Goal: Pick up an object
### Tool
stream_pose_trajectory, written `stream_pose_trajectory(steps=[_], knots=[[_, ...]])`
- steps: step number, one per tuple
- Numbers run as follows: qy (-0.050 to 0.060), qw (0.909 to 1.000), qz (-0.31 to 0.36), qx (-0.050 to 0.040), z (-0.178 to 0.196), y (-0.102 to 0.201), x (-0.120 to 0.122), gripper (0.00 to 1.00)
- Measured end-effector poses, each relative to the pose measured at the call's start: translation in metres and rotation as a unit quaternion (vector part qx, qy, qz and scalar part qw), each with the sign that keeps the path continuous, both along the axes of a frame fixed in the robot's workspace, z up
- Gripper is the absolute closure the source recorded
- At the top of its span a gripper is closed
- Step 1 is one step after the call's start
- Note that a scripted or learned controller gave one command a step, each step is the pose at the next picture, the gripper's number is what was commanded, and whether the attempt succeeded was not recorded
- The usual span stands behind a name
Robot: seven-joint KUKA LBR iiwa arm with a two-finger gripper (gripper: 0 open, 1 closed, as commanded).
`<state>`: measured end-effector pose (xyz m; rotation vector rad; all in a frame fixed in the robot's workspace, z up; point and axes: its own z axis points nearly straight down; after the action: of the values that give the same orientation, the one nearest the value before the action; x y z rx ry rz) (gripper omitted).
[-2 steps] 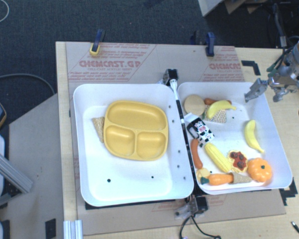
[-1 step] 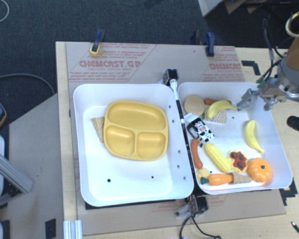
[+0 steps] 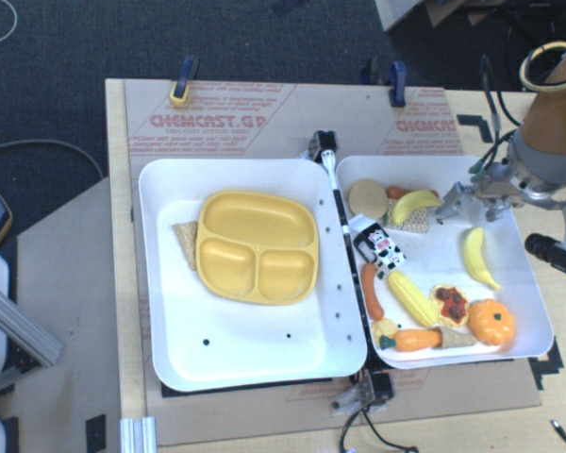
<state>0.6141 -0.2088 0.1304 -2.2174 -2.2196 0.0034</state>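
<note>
Tool (image 3: 472, 199) over far end of right bin (image 3: 538, 295), finger gap not discernible, cannot tell state. Banana (image 3: 477, 257) just below tool, lying in bin. Second banana (image 3: 414, 201) left of tool. Pumpkin (image 3: 491, 321) further toward near edge.

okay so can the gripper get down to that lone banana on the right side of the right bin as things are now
Probably yes. The banana lies by itself on bare bin floor, apart from the other toys, and the gripper hangs just above it with nothing between them.
</note>
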Motion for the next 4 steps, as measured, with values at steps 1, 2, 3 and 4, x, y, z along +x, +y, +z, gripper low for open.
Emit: stream_pose_trajectory(steps=[1,2,3,4], knots=[[-0.002,1.0,0.0,-0.0011,-0.045,0.0,0.001,0.0],[-0.003,1.0,0.0,-0.001,-0.034,0.001,0.001,1.0],[-0.004,1.0,0.0,-0.0017,0.024,0.008,0.004,1.0],[-0.005,1.0,0.0,-0.0018,0.087,0.008,0.002,1.0]])
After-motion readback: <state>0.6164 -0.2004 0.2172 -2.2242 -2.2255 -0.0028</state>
